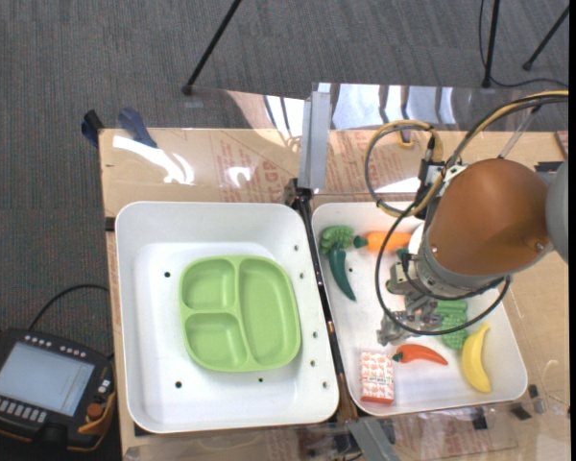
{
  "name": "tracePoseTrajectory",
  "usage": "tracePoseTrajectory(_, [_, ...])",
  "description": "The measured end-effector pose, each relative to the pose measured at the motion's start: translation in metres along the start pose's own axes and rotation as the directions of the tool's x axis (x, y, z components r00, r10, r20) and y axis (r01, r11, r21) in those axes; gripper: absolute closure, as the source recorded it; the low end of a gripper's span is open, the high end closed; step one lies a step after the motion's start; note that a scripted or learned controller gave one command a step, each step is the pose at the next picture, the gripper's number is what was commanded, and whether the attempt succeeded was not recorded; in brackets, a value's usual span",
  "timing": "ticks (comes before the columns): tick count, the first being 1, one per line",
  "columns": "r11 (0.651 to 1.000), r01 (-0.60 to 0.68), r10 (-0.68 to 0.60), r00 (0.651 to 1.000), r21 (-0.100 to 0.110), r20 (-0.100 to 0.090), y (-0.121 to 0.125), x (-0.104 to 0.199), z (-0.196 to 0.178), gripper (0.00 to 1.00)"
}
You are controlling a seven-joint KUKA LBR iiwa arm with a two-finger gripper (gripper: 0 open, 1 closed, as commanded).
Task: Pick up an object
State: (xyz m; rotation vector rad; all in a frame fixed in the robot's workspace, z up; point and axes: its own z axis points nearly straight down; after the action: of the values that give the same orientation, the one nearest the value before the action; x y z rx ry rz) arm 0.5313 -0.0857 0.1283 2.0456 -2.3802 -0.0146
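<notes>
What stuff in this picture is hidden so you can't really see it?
- Green toy: camera view, partly covered by the arm's wrist.
- Carrot: its right end goes behind the arm.
- Gripper: the wrist above hides whether it holds anything.
- Snack packet: its print is too small to read.

The arm [490, 224] covers part of the orange carrot [386, 241] and most of a green item [454, 323]. The pendant [43, 384] is cut off at the bottom-left edge.
</notes>
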Motion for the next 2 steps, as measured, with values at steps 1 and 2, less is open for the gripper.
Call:
tracePoseTrajectory(1, [0.969,-0.248,0.248,0.969,0.006,0.002,-0.061,-0.007,0.04,1.0])
tracePoseTrajectory(2, [0.801,-0.598,0.598,0.802,0.009,0.006,-0.089,-0.006,0.04,1.0])
